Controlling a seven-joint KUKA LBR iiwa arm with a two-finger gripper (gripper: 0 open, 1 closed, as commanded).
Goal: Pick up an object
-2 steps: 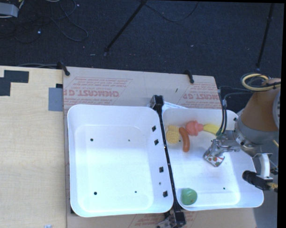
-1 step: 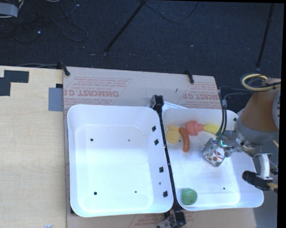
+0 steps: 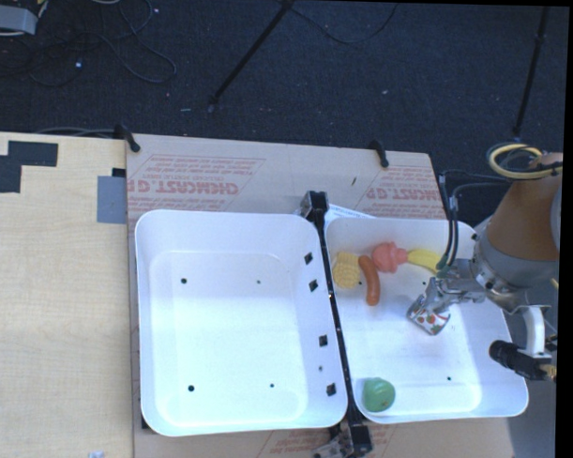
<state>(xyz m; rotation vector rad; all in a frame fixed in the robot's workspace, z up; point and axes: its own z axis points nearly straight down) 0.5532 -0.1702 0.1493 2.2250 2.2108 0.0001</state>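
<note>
- Step: approach. My claw [image 3: 430, 316] hangs low in the right bin [image 3: 468, 394]; its grip state I cannot tell.
- Next: select the orange sausage [image 3: 370, 279], up-left of claw, then descend.
</note>
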